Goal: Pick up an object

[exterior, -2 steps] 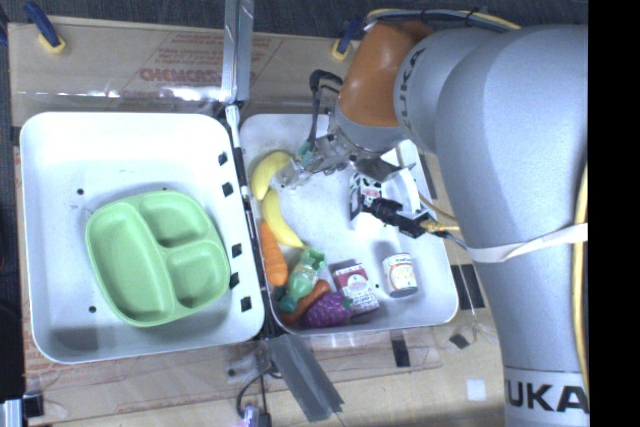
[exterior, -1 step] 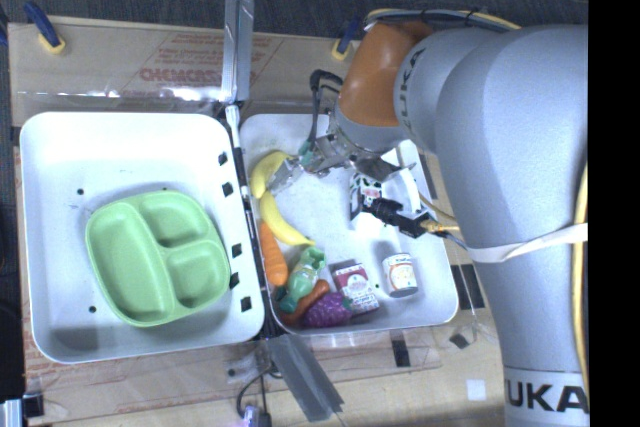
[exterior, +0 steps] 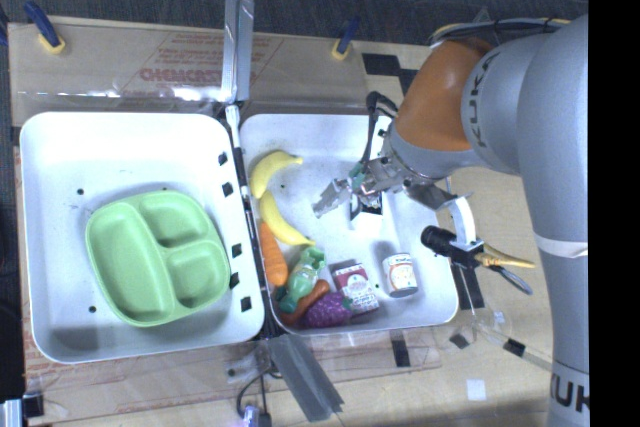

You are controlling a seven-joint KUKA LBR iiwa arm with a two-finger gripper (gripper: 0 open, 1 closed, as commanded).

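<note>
**Much of the Bench Scene Lies Out of Sight**

The grey arm (exterior: pixel 540 145) runs off the picture's right and bottom edges, its base unseen. Its orange band and wrist cover the right bin's (exterior: pixel 300 130) far right corner and part of that rim. The claw (exterior: pixel 345 198) is too small and blurred to show how its fingers stand. A purple item (exterior: pixel 327 312) sits half buried under the carrot (exterior: pixel 274 258) and a green piece (exterior: pixel 303 275); what it is cannot be told. Print on the small can (exterior: pixel 400 275) and red packet (exterior: pixel 352 283) is unreadable. The worktop's (exterior: pixel 130 55) left corner is cut off.
</note>
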